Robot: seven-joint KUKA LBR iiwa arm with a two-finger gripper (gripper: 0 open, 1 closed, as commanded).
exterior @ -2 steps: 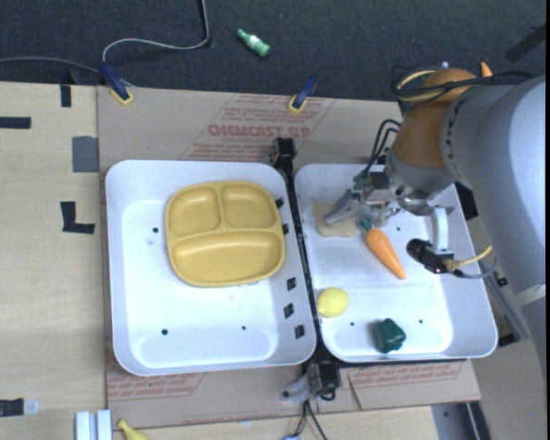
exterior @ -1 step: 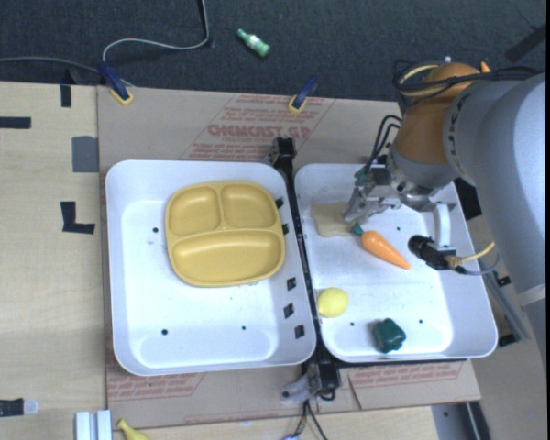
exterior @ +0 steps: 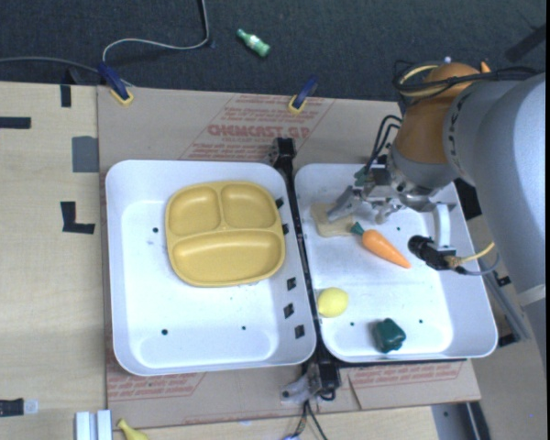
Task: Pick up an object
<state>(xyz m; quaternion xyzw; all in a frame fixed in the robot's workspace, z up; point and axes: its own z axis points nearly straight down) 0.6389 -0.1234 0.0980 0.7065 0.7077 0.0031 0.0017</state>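
The right bin (exterior: 458, 328) holds an orange carrot (exterior: 386, 247) with a green tip, a beige flat piece (exterior: 331, 227) beside it, a yellow ball (exterior: 332, 302) near the divider, and a dark green block (exterior: 389, 335) at the front. My gripper (exterior: 359, 205) hangs low over the bin's back part, just above the beige piece and the carrot's green end. Nothing shows between its fingers.
The left bin (exterior: 137, 319) bears a yellow divided plate (exterior: 225, 232). A black divider (exterior: 295, 246) runs between the bins. The grey arm and orange band (exterior: 431, 126) cover the right bin's back right corner. A small green object (exterior: 254, 42) lies on the dark floor beyond the bench.
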